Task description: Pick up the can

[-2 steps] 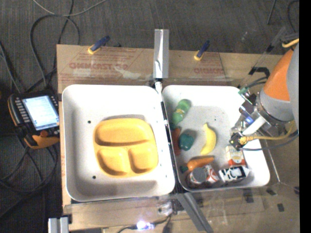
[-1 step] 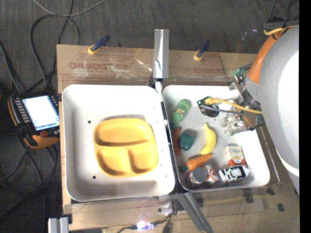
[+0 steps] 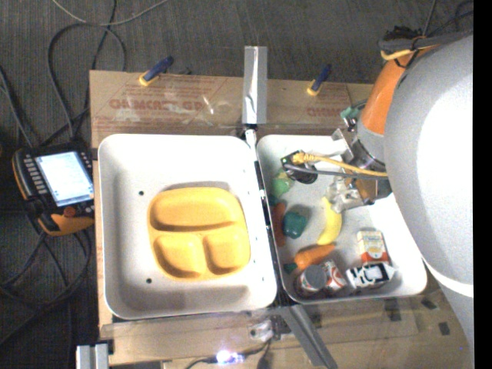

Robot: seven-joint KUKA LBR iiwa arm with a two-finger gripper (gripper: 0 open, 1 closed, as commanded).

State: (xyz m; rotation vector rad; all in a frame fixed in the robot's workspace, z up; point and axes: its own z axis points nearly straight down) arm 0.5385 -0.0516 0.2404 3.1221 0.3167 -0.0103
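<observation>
The can [image 3: 314, 280] lies near the front wall of the right bin [image 3: 411, 277], its silver end facing up-left and a red and white label around it. An orange carrot [image 3: 314, 254] rests just behind it, and a black and white box [image 3: 371, 274] sits to its right. My gripper [image 3: 347, 196] hangs over the back half of the right bin, just above the top of a yellow banana [image 3: 330, 224]. It is well behind the can and holds nothing that I can see.
The right bin also holds a teal block [image 3: 294, 222], a green item [image 3: 282, 183], a small red piece [image 3: 279, 207] and an orange and white carton [image 3: 371, 245]. The left bin [image 3: 115, 229] holds a yellow divided tray [image 3: 200, 231]. A metal divider [image 3: 254, 91] stands behind the bins.
</observation>
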